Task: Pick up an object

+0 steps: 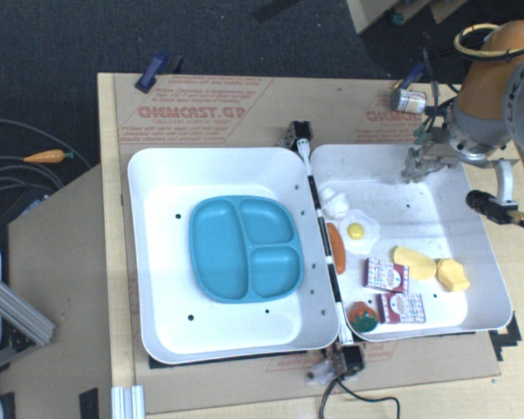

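My gripper (pixel 418 166) hangs over the far part of the right bin (pixel 480 234), above bare white floor, with nothing seen in it. Nearer the front of that bin lie a fried egg toy (pixel 356 231), an orange sausage (pixel 336 247) along the left wall, a small white piece (pixel 334 203), two pink cartons (pixel 386 275) (pixel 404 307), two yellow chunks (pixel 415 262) (pixel 452 275) and a red-and-green fruit (pixel 362 315). All of these sit well toward the front of the gripper. A blue divided plate (pixel 244 247) lies in the left bin (pixel 157 199).
The bins meet at a wall held by black clips (pixel 299 133). The cardboard bench top (pixel 210 107) carries a blue clamp (pixel 151 72) at its far left corner. An orange object (pixel 44 156) and cables lie on the floor to the left.
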Controlling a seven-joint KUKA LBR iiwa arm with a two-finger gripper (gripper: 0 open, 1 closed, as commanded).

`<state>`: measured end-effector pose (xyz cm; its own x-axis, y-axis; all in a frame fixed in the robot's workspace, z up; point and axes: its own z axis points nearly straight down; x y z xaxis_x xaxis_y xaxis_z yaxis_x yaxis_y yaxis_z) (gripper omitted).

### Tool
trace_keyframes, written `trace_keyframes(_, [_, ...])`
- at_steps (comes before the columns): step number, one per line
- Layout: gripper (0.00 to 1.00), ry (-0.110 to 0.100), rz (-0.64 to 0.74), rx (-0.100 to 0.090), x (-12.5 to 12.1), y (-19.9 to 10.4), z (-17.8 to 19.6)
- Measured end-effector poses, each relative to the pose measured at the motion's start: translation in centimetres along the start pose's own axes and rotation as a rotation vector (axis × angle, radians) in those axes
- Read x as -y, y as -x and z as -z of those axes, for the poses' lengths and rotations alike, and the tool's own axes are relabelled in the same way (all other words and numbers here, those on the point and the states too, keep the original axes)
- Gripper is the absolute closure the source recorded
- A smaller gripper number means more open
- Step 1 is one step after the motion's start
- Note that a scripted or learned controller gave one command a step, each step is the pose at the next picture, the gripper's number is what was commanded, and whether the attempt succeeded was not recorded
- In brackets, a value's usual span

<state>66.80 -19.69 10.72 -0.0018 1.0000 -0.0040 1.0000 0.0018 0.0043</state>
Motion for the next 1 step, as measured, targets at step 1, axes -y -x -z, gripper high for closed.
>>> trace_keyframes(1, [0.0,-0.001,0.0,0.0,0.02,0.0,-0.02])
